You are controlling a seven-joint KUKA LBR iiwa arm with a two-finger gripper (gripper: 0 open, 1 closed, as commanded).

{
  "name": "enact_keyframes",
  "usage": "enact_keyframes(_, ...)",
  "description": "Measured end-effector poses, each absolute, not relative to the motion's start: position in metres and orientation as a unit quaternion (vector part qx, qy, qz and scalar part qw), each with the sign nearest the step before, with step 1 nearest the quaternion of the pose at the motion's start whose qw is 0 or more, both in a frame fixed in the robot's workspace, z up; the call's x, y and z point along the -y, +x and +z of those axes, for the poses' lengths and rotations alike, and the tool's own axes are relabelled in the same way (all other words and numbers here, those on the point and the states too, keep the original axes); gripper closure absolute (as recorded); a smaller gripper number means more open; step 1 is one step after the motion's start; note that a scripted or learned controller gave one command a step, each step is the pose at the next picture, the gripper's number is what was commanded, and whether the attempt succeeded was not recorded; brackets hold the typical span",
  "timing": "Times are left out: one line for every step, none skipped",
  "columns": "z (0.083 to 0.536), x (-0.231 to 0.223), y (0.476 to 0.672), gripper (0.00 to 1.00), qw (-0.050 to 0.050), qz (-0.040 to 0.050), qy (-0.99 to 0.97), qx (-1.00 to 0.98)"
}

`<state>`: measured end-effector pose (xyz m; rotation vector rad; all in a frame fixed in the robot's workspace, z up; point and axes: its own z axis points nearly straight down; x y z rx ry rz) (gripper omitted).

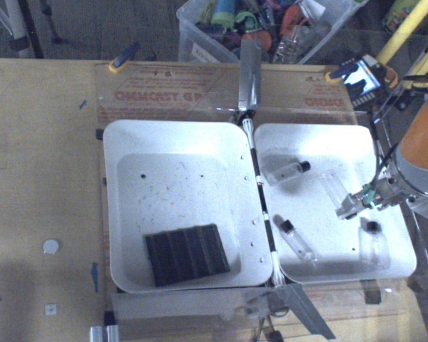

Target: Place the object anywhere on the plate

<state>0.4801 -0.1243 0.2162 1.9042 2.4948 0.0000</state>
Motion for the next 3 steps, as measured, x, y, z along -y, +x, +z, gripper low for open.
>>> enact_keyframes(0.185,0.089,0.573,1.00,0.001,0.0004,0.510,-0.860)
enact_keyframes(0.208,0.023,0.625,1.00,0.003,0.0010,0.350,-0.937)
enact_keyframes(0.186,-0.033,0.657,1.00,0.003,0.0012,0.254,-0.967)
